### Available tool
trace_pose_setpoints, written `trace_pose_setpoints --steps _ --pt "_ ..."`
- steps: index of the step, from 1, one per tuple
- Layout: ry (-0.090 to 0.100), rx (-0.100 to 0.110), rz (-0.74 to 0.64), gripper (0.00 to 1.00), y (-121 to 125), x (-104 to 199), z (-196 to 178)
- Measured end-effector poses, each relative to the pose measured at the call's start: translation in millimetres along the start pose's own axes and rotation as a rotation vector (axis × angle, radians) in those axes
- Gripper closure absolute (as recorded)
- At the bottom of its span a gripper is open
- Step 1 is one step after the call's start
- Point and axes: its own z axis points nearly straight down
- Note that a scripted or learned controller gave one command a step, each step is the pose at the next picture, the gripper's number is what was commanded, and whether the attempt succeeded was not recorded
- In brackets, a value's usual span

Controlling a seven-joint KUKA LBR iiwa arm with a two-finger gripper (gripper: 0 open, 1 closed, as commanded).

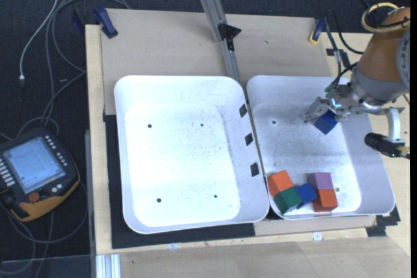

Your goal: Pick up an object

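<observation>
A block sits between my gripper's fingers over the right bin; other blocks cluster nearer the camera below it.

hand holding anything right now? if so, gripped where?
Looks like yes: a blue block sits at the tip of the hand, above the right bin. Gripped by its upper part; exact faces can't be told.

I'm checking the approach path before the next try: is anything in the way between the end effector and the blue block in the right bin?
Nothing visible is. The end effector is right at the blue block in the right bin. The other blocks are clustered by the bin's near edge, well apart.
</observation>
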Motion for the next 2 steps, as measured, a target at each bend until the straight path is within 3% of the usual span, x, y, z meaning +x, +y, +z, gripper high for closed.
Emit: trace_pose_setpoints --steps 1,2 --pt "-0.002 -0.007 -0.002 1.0 2.5 -0.1 -13.1" --pt "-0.001 -0.003 -0.002 0.0 1.5 0.1 -11.6"
